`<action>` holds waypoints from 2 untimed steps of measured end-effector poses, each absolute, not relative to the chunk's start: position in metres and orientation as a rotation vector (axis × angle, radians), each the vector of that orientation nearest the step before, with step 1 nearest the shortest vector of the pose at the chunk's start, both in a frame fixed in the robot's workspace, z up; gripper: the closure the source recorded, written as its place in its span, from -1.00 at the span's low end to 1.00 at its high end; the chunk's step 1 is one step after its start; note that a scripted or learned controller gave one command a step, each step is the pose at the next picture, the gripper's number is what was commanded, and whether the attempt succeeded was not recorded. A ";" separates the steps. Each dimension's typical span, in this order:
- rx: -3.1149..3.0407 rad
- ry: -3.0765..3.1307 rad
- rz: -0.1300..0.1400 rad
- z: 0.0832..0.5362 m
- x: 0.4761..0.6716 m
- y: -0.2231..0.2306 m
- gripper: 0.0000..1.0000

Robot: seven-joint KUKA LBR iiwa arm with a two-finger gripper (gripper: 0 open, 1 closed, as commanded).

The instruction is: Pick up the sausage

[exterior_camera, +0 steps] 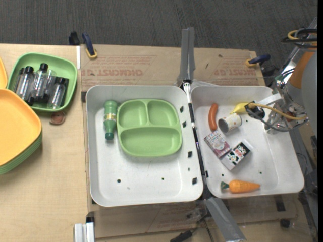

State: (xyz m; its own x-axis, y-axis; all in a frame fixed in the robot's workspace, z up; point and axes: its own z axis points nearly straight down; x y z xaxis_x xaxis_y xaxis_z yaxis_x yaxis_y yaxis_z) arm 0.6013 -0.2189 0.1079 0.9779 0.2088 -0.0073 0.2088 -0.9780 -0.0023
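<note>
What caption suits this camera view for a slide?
Sausage lies in the right bin, gripper over its right side.

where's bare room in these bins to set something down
Left bin: the whole near half in front of the green plate is bare. Right bin: a bare patch right of the black-and-white box, above the carrot. Crowded around the sausage and cup.

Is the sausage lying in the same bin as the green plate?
No, the sausage lies in the bin with the carrot, while the green plate sits in the other bin.
</note>
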 end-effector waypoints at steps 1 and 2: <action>-3.084 -0.585 0.006 0.125 0.532 -0.217 1.00; -3.125 -0.320 0.006 0.191 0.589 -0.221 1.00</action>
